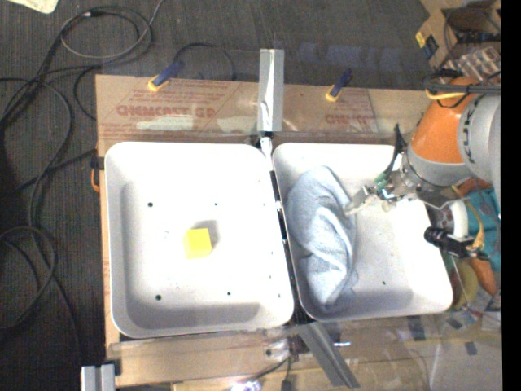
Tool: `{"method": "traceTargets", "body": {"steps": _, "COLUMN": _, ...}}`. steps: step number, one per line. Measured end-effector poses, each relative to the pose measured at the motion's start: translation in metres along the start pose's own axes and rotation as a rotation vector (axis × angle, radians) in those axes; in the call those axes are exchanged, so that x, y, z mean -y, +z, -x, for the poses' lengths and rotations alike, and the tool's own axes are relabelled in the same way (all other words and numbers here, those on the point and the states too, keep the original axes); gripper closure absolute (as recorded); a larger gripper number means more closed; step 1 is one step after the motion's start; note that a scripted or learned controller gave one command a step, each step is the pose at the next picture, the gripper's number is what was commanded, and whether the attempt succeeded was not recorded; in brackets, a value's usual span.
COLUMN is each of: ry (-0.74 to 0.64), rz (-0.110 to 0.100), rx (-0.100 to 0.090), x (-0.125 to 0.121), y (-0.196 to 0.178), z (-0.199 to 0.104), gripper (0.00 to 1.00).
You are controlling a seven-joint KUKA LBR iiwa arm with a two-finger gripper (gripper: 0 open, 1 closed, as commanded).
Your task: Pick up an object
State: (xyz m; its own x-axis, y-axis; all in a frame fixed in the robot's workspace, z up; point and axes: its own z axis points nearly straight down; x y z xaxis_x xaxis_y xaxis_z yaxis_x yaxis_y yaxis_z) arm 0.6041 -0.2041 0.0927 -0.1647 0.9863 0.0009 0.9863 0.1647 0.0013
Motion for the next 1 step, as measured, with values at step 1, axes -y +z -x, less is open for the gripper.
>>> {"method": "traceTargets", "body": {"steps": 1, "ry": -0.017, "rz": 0.009, "rx": 0.006, "x": -0.0184, "y": 0.0019, "z": -0.0057, "gripper": 0.00}}
